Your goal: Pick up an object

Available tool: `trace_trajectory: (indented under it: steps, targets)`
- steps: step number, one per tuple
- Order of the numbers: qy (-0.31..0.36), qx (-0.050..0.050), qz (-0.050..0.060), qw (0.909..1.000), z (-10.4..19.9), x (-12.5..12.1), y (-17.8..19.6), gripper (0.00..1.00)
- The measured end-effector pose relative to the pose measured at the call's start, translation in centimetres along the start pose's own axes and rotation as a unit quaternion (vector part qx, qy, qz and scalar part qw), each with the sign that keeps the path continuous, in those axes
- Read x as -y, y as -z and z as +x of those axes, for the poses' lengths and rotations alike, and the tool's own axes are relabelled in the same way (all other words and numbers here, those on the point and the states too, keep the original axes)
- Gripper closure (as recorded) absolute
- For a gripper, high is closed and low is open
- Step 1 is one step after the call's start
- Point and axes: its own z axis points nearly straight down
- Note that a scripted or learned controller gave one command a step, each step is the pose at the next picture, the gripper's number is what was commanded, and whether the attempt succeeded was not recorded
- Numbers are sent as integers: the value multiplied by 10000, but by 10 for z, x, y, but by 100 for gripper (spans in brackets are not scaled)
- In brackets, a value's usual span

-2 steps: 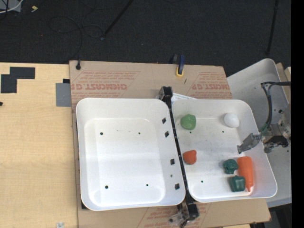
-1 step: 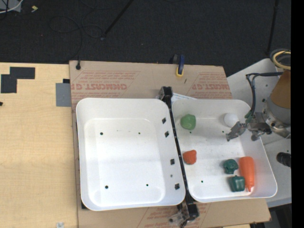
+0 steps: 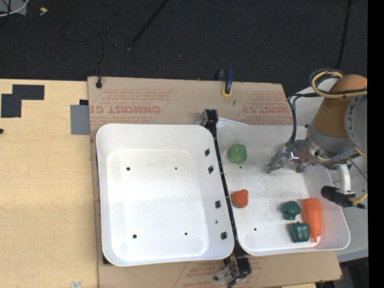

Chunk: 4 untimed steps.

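Arm comes in from the right, orange band above the wrist, w/ the gripper (image 3: pixel 282 162) low over the right bin (image 3: pixel 264 138), upper-right part. Fingers look spread apart, nothing between them.

Objects in right bin:
- green ball (image 3: pixel 237 153): upper left, left of the gripper, a gap between them, not touching.
- small red piece (image 3: pixel 240 198): near the divider between the bins, below the green ball, down-left of the gripper and well apart from it.
- carrot (image 3: pixel 312 219): lower right corner, lying roughly along the bin's right wall, below the gripper.
- two dark green pieces: one (image 3: pixel 291 209) just left of the carrot's top, other (image 3: pixel 299 231) just left of its lower end, both close to or touching the carrot.

Left bin (image 3: pixel 108 161) sits beside it on cardboard (image 3: pixel 150 104).
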Motion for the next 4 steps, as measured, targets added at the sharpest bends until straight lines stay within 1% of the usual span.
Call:
trace_trajectory:
  steps: [1,2,3,4]
  targets:
    - [-1,3,-16,10000,-1,-30,6,0]
    - [13,2,21,10000,-1,-28,15,100]
    - [23,12,-97,9999,58,-32,191,100]
    - [15,14,-94,10000,101,-27,363,100]
